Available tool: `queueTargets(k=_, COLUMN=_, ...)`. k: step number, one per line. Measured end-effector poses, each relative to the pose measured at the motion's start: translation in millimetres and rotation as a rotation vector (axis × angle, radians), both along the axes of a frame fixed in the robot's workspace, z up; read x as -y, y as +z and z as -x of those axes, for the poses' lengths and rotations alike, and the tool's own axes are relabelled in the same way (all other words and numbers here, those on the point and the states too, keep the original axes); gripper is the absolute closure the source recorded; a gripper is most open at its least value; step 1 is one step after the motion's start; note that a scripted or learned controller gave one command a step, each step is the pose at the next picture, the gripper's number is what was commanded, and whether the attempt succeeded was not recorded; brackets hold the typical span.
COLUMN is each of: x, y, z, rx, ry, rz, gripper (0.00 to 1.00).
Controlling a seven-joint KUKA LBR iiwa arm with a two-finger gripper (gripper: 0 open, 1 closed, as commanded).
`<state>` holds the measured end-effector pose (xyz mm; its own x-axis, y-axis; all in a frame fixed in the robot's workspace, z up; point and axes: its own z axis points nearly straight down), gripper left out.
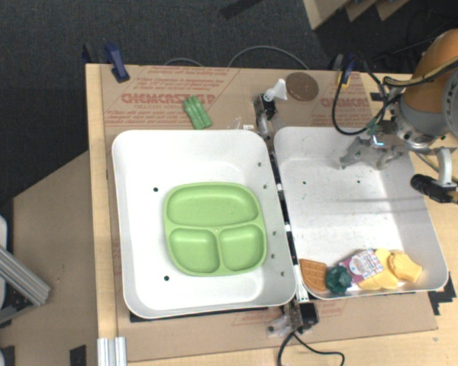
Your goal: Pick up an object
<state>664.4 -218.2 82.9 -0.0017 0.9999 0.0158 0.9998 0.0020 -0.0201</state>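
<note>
Cardboard-topped bench [168, 90] carries two shallow white bins; left bin [137, 166] holds a green three-compartment plastic tray [214, 229]. Small toy food pieces [362, 271] sit clustered in the right bin's [351, 204] near corner. Grey arm's gripper [370, 152] is over that bin's far right, well apart from them; can't tell the state of the jaws.

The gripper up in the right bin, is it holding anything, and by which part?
Nothing is held. The gripper hangs over bare floor at the far end of the right bin; the toy food pile lies untouched at the near edge.

Green divided tray [214, 227] lies in the left bin [137, 166], well left of the jaws. Green clip [198, 113] and brown disc [301, 87] sit up-left of the jaws.
</note>
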Motion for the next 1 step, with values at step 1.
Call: queueTargets(k=1, x=5.7, y=42.3, z=-3.5, rx=0.027, ry=-0.002, rz=0.018, gripper=0.0)
